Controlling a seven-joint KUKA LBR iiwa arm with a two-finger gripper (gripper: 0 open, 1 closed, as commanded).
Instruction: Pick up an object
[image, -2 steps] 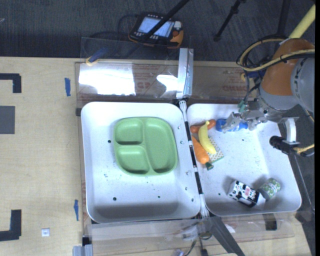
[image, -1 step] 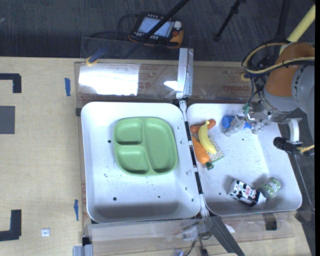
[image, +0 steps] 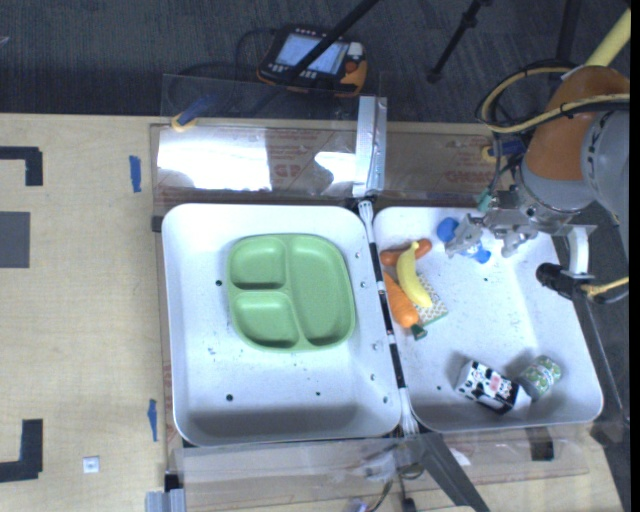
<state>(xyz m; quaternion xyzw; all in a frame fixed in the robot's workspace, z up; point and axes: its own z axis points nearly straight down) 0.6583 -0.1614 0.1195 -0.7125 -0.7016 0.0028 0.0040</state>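
target: blue object (image: 451, 229), small, far end of right bin (image: 560, 400), just beside gripper (image: 487, 238)
handling: likely light, rigid plastic; take it across the narrow width, may skid on the bin floor
gripper: low over the blue object; opening — can't tell, no grasp visible
alternates: banana (image: 411, 277), carrot (image: 402, 301) by the divider; black-and-white carton (image: 486, 385), green can (image: 540, 377) near end
left bin (image: 190, 330): green divided plate (image: 291, 291)

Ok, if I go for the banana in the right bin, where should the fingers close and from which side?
Grip the banana across its middle, coming straight down from above. It lies flat, its long axis running from top left to lower right, so turn the fingers across that axis. A carrot lies against its left side, so the left finger has little room there; the right flank looks freer. The gripper is over the bin's upper part.
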